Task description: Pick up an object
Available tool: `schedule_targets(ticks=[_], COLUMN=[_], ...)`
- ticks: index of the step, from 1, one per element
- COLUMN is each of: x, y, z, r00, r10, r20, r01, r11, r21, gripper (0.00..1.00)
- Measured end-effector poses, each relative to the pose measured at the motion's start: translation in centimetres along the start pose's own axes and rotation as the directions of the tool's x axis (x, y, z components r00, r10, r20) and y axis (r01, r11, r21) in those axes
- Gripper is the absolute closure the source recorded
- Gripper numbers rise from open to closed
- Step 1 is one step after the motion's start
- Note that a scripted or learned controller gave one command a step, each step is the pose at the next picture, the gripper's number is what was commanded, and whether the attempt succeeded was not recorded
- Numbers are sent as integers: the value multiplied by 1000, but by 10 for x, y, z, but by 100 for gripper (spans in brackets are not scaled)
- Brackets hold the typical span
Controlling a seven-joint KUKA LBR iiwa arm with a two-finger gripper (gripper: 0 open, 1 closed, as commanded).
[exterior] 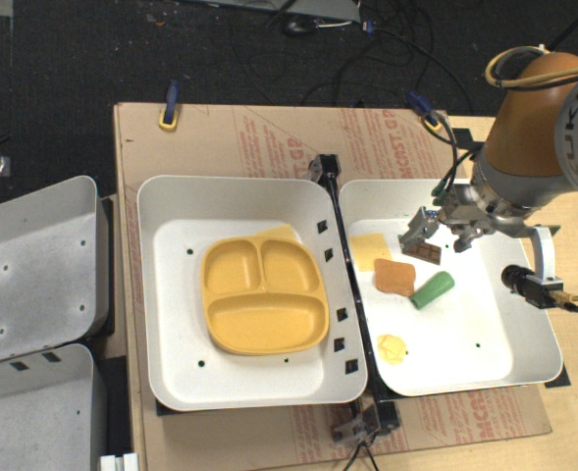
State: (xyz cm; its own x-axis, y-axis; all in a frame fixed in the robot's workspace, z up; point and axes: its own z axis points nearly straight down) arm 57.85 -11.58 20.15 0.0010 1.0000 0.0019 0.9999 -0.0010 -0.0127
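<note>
My gripper hangs over the upper middle of the right bin. A small dark brown piece sits right at its tip; I cannot tell whether it is held. Just below and left lie an orange block and a green cylinder, side by side. A pale yellow flat piece rests against the bin's left wall. A small yellow lump lies nearer the front.
The left bin holds a yellow divided tray. A black divider runs between the bins. The arm's orange band rises at the right, with a black cable fitting over the right bin's edge.
</note>
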Motion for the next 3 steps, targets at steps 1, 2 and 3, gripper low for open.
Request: schedule_targets(ticks=[1,2,3], x=[0,7,8], y=[3,10,9], z=[-7,51,105], r00=[1000,1000,1000], r10=[-2,-4,0], r20=[2,1,1], r01=[2,4,0], r11=[1000,1000,1000], r21=[-12,-9,-7], gripper=[0,0,0])
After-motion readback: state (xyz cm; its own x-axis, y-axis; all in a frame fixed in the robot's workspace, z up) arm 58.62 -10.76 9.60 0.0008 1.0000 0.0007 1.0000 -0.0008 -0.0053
